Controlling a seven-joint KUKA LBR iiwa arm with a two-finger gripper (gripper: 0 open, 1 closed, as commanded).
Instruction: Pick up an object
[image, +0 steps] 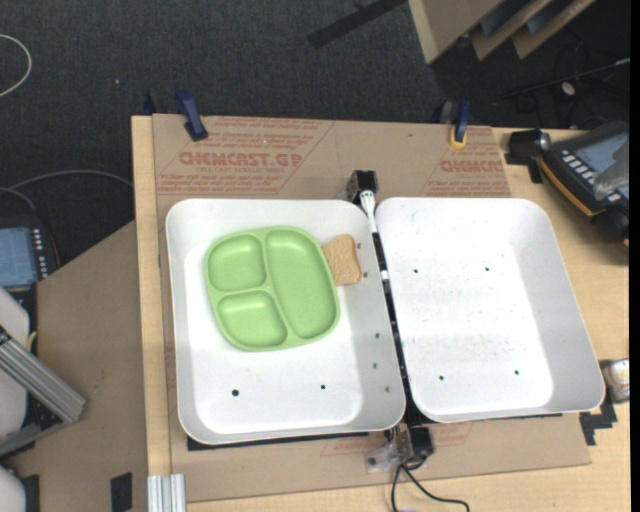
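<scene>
lying in the left bin (200, 390), toward its far half, is a green divided plate (272, 288) with three compartments: one long section on its right side and two smaller ones on its left. a tan, cracker-like piece (343, 260) rests just beside the plate's far right corner, touching or nearly touching its rim, and sits close to the bin's right wall. nothing lies on top of either thing, and both are open from above. the near half of the left bin shows bare white floor with a few small dark dots.

the right bin (480, 310) stands side by side with the left one, their inner walls meeting along a dark seam; its floor shows faint speckling and a few dark dots. a small black clip (362, 184) sits at the far end of that seam, and wires (405, 470) trail from the near end.

both bins rest on a brown cardboard sheet (260, 150) printed with reddish lettering, held at its far edge by a blue clamp (190, 115) on the left and a yellow and blue clamp (459, 125) on the right. the sheet lies on the table (90, 330). a dark device with a screen (590, 170) sits at the far right, well apart from the plate.
</scene>
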